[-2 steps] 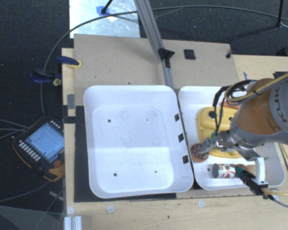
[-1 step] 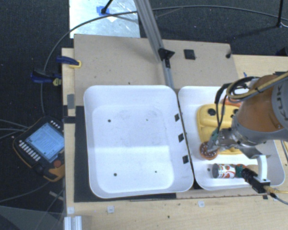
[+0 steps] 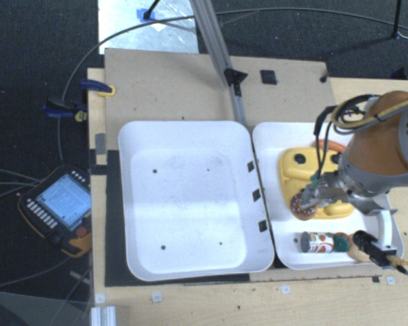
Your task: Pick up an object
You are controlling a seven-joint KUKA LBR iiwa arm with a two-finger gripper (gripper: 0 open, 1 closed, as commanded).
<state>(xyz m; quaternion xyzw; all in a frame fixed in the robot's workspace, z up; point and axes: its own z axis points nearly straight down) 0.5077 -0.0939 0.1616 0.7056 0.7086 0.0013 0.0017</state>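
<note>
The right bin [image 3: 275, 182] holds a yellow toy [image 3: 300, 170] with black dots, and a brown ring-shaped piece [image 3: 302, 207] lies against the toy's front edge. A small can with a red and white label [image 3: 319, 242] lies on its side near the front wall. An orange item [image 3: 331, 145] peeks out behind the yellow toy, partly hidden by the arm. My gripper [image 3: 317, 191] hangs low over the yellow toy, just above and right of the brown ring. The wrist covers the toy's right part.
The left bin [image 3: 132, 182] sits beside the right one, sharing a hinged middle edge [image 3: 256, 194]. A metal pole [image 3: 217, 43] slants over the back of the bench. A teach pendant [image 3: 58, 206] lies on the floor at left.
</note>
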